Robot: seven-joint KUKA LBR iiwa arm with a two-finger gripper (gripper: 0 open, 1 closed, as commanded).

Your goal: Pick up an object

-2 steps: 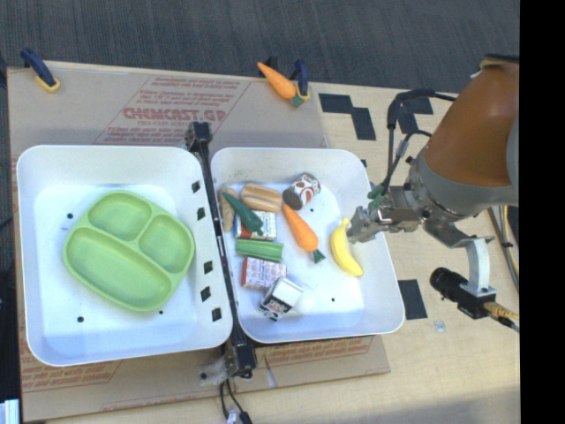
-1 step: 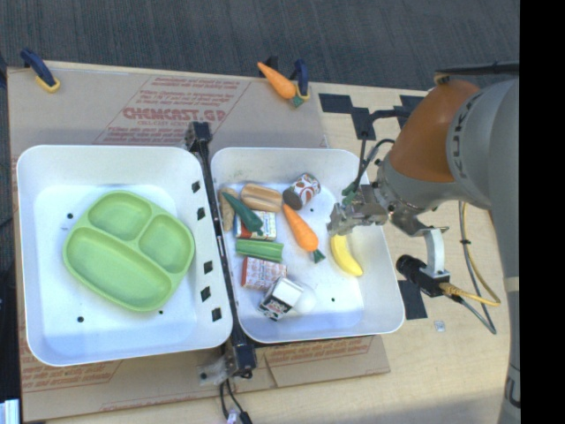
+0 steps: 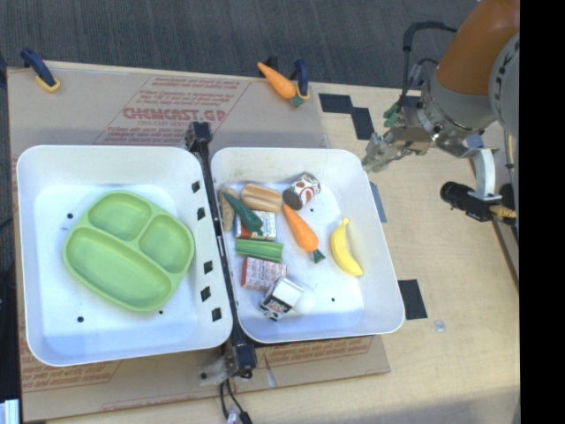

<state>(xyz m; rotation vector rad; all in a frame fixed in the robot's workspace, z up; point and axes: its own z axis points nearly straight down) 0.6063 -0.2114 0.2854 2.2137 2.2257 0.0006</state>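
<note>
Two white bins are sitting on our bench.
We are hanging our gripper, holding nothing, at two o'clock from the banana; we cannot tell how wide.

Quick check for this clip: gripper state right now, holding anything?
Two-finger gripper: above the top right corner of the right white bin; open or shut cannot be told; nothing seen between its fingers.

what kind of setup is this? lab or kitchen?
Probably a robot lab bench: toy food such as a banana in a white bin, cardboard clamped underneath, and the gripper nearby.
</note>
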